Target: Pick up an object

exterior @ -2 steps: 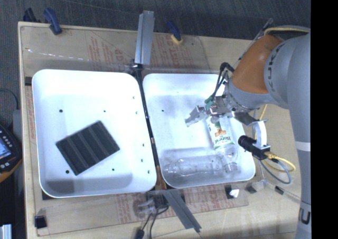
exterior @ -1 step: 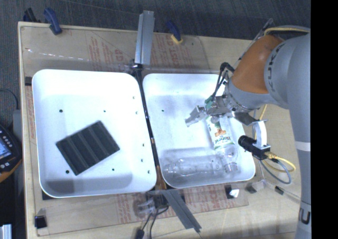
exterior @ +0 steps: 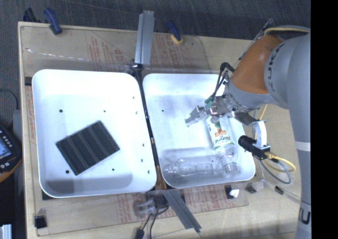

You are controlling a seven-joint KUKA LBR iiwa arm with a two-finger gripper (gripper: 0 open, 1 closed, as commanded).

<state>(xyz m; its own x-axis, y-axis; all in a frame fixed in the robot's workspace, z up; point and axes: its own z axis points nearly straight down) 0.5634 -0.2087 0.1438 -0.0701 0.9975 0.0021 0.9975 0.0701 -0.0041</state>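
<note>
Your gripper hangs over the right bin, grip state unclear; a labelled bottle lies just beside it.

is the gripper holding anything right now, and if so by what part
It cannot be told. The gripper sits low in the right bin, just above the labelled bottle, but no object shows between its fingers from this angle.

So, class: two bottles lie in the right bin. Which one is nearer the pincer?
The labelled bottle, with white, green and red print, lies just below the pincer. The clear bottle, unlabelled, lies farther off along the bin's front wall.
</note>
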